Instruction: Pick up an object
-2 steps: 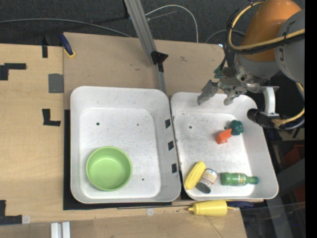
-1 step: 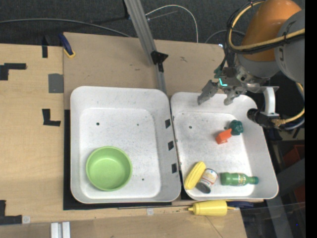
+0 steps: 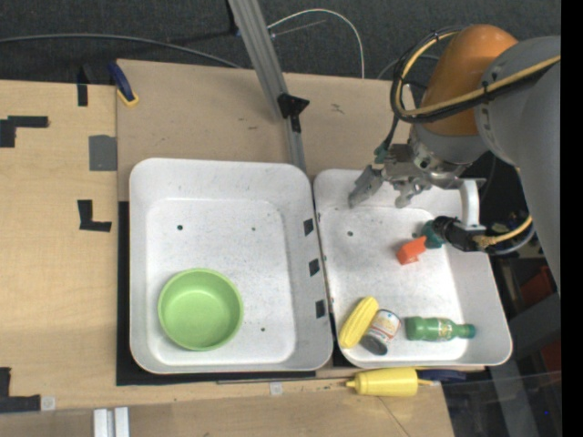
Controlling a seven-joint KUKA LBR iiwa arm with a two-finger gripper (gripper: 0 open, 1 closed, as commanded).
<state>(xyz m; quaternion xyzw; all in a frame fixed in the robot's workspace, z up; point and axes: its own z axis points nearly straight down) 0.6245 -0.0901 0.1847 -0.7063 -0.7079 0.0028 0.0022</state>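
Observation:
My gripper [image 3: 386,192] hangs over the far edge of the right bin [image 3: 364,244], its two grey fingers spread apart with nothing between them. An orange-red block [image 3: 411,251] lies in the right bin, below and to the right of the gripper. At the bin's near end lie a yellow banana-shaped piece [image 3: 358,322], a small tin can [image 3: 382,330] and a green bottle [image 3: 438,330]. A green bowl [image 3: 200,309] sits in the near left corner of the left bin [image 3: 219,198].
A yellow mustard bottle [image 3: 386,382] lies on the bench just in front of the right bin. A slanted grey pole [image 3: 264,57] crosses above the gap between the bins. Cables loop behind the arm's wrist.

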